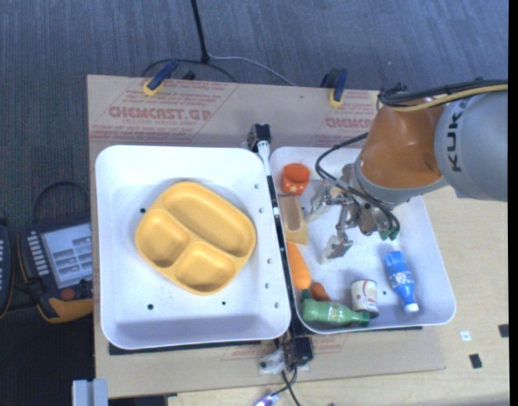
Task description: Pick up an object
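Note:
The right bin [432, 235] holds several small objects. An orange-lidded jar [295, 178] and a tan block [292, 216] lie by its left wall, with an orange carrot [299, 266] below them. A green bottle [333, 313] and a small white can [365, 294] lie at the front, and a blue bottle [400, 279] is at the right. My gripper [343, 233] hangs over the bare middle of this bin, open, with nothing between its fingers. It is right of the tan block and above the white can.
The left bin [115, 252] holds a yellow divided plate [195, 235]. The arm's orange band [400, 146] covers the right bin's back part. Clamps and cables sit at the board's far edge, and a handheld unit [60, 256] lies left of the bench.

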You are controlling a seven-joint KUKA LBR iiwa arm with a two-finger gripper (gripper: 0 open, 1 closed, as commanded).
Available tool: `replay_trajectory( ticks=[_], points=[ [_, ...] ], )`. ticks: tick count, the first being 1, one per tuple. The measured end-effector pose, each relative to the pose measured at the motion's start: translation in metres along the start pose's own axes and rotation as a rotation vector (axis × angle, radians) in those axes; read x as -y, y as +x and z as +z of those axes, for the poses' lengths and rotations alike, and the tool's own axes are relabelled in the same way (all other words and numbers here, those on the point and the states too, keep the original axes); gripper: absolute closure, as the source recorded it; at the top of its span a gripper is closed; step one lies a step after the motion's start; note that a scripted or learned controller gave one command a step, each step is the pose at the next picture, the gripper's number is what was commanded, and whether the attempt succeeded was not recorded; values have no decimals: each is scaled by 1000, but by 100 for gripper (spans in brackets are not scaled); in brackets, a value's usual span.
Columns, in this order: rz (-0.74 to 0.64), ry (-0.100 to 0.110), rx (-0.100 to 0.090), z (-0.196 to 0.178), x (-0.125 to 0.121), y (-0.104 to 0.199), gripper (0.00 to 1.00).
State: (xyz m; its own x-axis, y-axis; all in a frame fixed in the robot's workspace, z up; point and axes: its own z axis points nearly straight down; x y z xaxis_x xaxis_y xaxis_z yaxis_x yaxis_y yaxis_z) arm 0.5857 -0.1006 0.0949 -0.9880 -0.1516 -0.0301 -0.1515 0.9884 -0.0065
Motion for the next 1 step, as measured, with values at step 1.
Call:
replay_trajectory(
  ticks=[1],
  points=[
    [-372, -5, -14, 3, 11, -61, 0]
  ],
)
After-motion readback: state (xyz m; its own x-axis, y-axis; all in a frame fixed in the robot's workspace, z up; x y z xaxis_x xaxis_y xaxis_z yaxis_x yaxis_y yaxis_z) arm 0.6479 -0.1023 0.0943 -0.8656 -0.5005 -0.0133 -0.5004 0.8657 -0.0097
